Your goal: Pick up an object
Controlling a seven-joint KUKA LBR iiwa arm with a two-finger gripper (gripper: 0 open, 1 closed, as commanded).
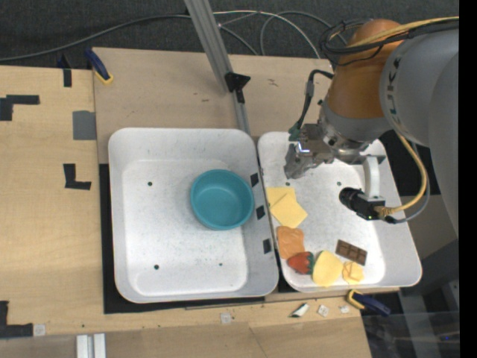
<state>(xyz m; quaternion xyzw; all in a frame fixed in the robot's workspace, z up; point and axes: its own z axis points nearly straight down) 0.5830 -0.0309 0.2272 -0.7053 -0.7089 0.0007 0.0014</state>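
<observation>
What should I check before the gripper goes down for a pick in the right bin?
1. Gripper over the right bin: ok.
2. Target below it: the yellow slice lies just in front, not directly under: not ok.
3. Finger opening: cannot tell.
4. Nothing held already: cannot tell.
5. Clutter near target: the orange piece touches the yellow slice: not ok.
6. Teal bowl sits apart in the left bin: ok.
</observation>
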